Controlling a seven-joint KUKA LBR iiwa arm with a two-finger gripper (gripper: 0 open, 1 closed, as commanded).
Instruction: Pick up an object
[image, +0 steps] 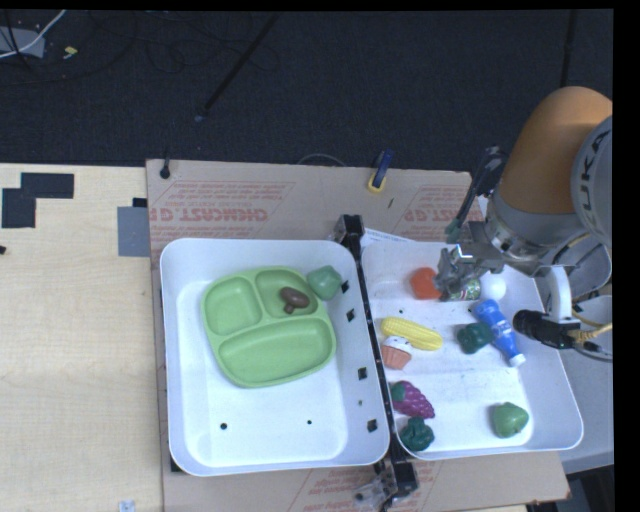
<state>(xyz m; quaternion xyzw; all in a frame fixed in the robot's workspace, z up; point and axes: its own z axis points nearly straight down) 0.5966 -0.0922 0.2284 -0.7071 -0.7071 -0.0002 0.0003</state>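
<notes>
Camera view: hand (462, 278) low in right bin (560, 420), just right of orange toy (424, 284), likely lining up a grasp; clench state unclear.

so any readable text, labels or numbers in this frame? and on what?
Cardboard sheet under the bins: red print, upside down from this camera, too blurred to read for sure.
More red print at its front edge: illegible.
Toys, green tray and white bins: no text visible.
</notes>
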